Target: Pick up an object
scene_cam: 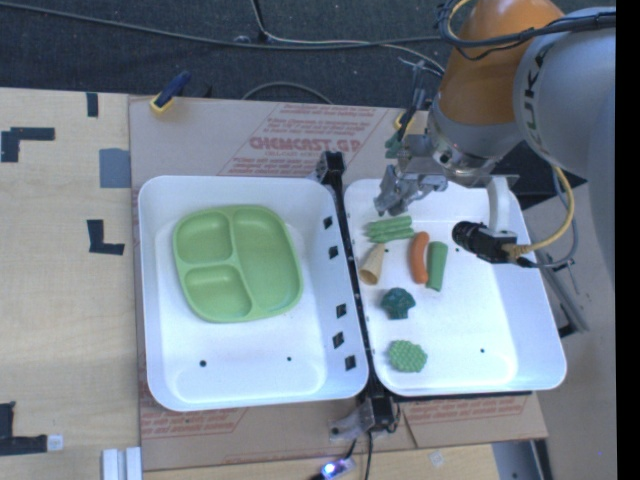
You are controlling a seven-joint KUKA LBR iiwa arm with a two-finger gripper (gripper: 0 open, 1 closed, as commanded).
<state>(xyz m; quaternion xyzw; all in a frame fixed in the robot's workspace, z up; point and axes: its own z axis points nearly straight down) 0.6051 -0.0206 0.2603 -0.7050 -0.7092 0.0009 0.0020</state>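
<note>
Two shallow white bins sit side by side on a cardboard sheet [290, 133] laid over the bench. The left bin [165, 368] contains a single item, a light green divided plate [237, 262] with three compartments, lying flat in the bin's upper half. The right bin [500, 338] contains the small objects, grouped in its left half: a bundle of green beans [388, 230] nearest the top, a tan cone-shaped piece [372, 263] just below and left of it, an orange carrot [418, 256] and a green pod [437, 265] lying side by side and roughly upright in the view, a dark green broccoli floret [398, 302] below these, and a textured green round piece [407, 355] nearest the bottom edge. The grey arm with its orange band [490, 53] enters from the right. Its gripper [392, 202] hangs over the top left corner of the right bin, directly above the green beans; nothing is visible between its fingers, and their spread cannot be told.
</note>
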